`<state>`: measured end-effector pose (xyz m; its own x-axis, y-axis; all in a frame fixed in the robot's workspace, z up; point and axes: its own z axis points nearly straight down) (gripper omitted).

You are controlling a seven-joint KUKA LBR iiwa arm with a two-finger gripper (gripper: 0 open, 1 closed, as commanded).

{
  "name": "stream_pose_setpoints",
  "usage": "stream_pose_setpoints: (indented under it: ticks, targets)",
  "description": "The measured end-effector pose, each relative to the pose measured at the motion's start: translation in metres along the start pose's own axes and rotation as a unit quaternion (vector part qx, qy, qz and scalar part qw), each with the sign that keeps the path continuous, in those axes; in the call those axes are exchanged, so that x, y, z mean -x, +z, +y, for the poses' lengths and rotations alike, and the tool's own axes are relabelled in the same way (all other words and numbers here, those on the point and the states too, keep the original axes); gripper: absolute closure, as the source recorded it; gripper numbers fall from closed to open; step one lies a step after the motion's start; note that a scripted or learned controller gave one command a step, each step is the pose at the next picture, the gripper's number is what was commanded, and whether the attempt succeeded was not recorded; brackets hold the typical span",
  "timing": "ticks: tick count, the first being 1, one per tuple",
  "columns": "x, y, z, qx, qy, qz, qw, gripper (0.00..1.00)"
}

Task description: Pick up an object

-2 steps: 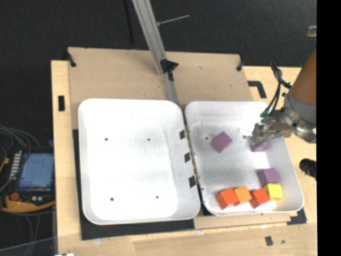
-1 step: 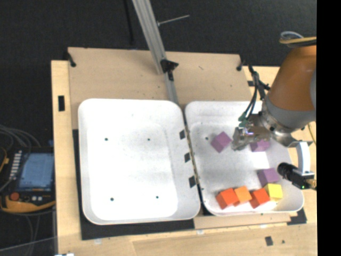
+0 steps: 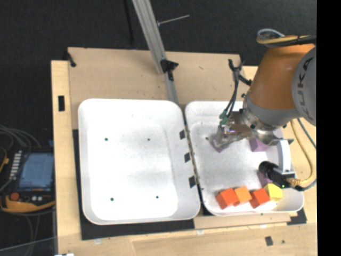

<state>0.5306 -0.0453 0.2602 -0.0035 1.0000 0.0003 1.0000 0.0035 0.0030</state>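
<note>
Now the gripper [image 3: 221, 137] hovers low in the right bin [image 3: 205, 111] mid-frame, finger state impossible to tell, blocks [image 3: 248, 196] lined along its lower edge.

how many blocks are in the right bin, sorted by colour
orange blocks: 2
red block: 1
yellow-green block: 1
purple block, partly hidden by the arm: 1
total: 5, all in the right bin
</note>
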Motion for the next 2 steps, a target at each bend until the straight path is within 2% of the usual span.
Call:
stream_pose_setpoints:
  ticks: [2]
  targets:
    - [-0.101,0.029,-0.001,-0.003,-0.002,0.0,1.0,1.0]
